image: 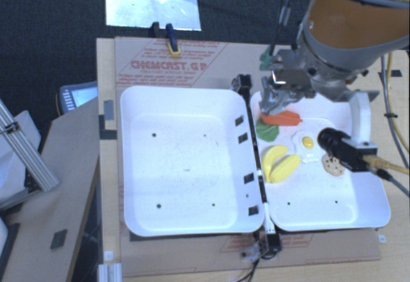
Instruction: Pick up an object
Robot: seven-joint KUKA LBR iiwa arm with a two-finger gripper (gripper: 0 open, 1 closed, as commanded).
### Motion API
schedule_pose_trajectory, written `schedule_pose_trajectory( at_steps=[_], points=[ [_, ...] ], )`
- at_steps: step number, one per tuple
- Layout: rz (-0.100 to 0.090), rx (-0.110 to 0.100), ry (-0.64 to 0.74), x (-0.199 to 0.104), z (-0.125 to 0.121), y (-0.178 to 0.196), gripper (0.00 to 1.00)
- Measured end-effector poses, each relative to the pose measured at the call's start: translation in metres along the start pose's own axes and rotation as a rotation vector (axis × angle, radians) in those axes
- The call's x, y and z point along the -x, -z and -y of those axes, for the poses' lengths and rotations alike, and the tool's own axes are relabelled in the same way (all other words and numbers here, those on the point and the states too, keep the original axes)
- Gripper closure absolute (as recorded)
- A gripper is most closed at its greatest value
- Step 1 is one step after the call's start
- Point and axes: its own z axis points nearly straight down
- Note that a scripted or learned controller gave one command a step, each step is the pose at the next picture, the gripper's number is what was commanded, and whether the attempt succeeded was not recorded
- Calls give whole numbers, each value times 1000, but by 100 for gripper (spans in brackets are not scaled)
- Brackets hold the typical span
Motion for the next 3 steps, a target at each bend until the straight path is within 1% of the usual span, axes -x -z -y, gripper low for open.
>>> schedule_pose_trajectory(
  at_steps=[1,2,3],
  points=[
    [5,-14,-10,30,2,-111,100],
    [0,-4,2,-33,1,-91,100],
    [-3,2,2,-72,0,-15,100]
  ],
)
